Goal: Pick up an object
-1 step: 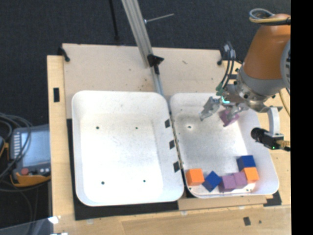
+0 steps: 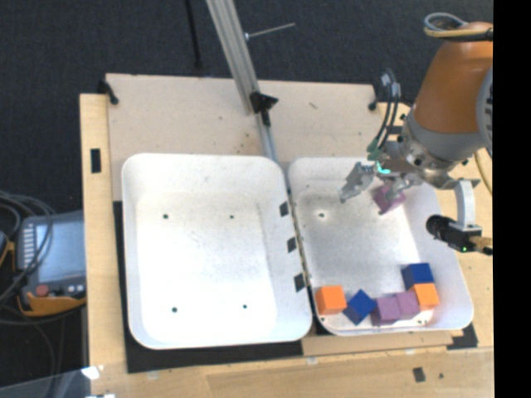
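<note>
The pincer (image 2: 375, 191) is hanging over the upper part of the right bin (image 2: 332, 247); a purple block (image 2: 388, 197) is sitting between its fingers, so it is gripping this block above the bin floor; other blocks, orange (image 2: 331, 298), blue (image 2: 360, 305) and purple (image 2: 397, 308), are lying along the near edge, well apart from it.

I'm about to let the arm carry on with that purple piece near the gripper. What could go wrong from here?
1. The purple block sits tilted at the gripper, at its tip; the hold looks shallow, so it may slip and fall into the right bin.
2. A fall could land it among the blocks along the near wall, such as the orange block, and scatter them.
</note>
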`<state>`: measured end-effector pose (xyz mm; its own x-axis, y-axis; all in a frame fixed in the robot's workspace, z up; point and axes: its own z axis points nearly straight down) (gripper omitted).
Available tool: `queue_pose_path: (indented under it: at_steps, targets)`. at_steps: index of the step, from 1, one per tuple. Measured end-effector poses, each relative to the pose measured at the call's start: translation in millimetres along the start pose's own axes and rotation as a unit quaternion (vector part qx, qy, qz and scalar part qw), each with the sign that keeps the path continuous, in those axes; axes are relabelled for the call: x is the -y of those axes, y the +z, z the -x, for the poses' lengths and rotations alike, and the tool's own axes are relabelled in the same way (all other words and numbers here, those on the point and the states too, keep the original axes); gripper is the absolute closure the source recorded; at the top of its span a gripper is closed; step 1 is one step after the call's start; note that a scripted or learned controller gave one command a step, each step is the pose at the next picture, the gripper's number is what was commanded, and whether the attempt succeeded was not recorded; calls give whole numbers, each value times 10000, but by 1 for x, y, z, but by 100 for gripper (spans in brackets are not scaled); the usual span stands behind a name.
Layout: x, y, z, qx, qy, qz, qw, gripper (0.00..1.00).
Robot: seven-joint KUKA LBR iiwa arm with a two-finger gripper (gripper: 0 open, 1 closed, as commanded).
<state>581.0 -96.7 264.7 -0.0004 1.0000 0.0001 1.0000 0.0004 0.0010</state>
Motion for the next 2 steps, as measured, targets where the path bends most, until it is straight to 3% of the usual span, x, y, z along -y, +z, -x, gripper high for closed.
queue_pose_path:
  at_steps: [2]
  targets:
    - [0, 120, 6, 4, 13, -37, 10000, 0]
